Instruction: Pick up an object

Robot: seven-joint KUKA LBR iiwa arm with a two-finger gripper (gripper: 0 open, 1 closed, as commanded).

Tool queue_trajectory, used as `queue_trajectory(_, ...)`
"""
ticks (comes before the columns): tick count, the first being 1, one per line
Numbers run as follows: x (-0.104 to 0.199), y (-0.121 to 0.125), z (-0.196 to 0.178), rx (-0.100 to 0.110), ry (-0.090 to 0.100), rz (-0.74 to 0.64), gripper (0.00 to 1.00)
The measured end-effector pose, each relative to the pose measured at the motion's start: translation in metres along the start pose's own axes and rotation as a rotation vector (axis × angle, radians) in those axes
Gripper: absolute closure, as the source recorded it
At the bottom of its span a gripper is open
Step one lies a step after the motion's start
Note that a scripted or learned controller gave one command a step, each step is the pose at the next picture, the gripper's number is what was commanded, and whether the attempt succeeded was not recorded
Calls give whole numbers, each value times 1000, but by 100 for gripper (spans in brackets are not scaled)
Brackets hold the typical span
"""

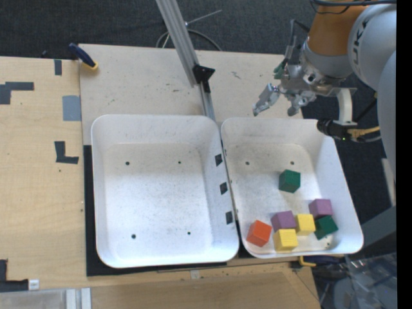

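My gripper point(278, 107) hangs above the far rim of the right bin point(267, 126), its two fingers spread open with nothing between them. Well below it in the right bin lies a green cube point(290, 180) on its own. Near the bin's front edge cluster an orange cube point(259, 232), two purple cubes point(282, 221) point(320, 207), two yellow cubes point(305, 223) point(286, 239) and a dark green cube point(326, 226).
The left bin point(154, 131) sits beside the right one, sharing a middle wall. A slanted metal bar point(177, 28) runs from the top down to the bins' junction. A blue-and-yellow tool point(83, 56) lies at the far left of the bench.
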State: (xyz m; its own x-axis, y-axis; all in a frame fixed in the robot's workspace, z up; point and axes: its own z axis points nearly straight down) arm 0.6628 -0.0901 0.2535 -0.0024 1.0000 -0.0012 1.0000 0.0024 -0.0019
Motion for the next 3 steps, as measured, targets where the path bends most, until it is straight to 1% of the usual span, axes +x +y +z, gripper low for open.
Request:
queue_trajectory(1, -60, -76, -70, -5, -2, 8, 0)
queue_trajectory(2, -99, -122, 24, 9, 2, 7, 0)
queue_trajectory(3, -110, -135, 121, 8, 3, 3, 0)
